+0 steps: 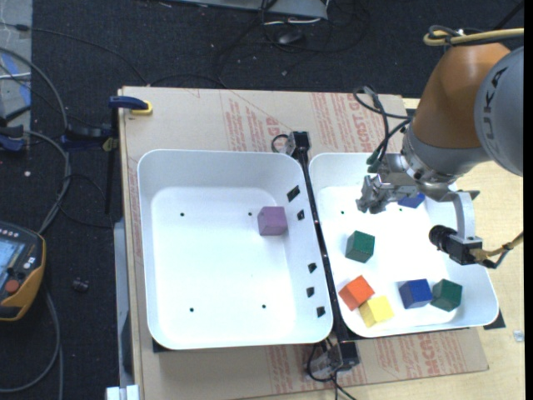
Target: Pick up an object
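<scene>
Seen from above: smooth, matte cubes in the right white bin (487, 302) — dark green (361, 246), orange (357, 291), yellow (377, 309), blue (415, 292), green (447, 294). Alone in the left bin (154, 248), a mauve cube (272, 221). Over the right bin's far end, metal gripper (372, 200), jaw state impossible to tell; something blue (410, 197) beside it, partly hidden.

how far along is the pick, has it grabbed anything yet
Nothing looks picked yet. The purple block lies alone in the left bin. In the right bin, the green block, orange block, yellow block, blue block and dark green block all rest on the floor. The tool sits low over the right bin's far side, by something blue. Grasping and lifting remain.
</scene>
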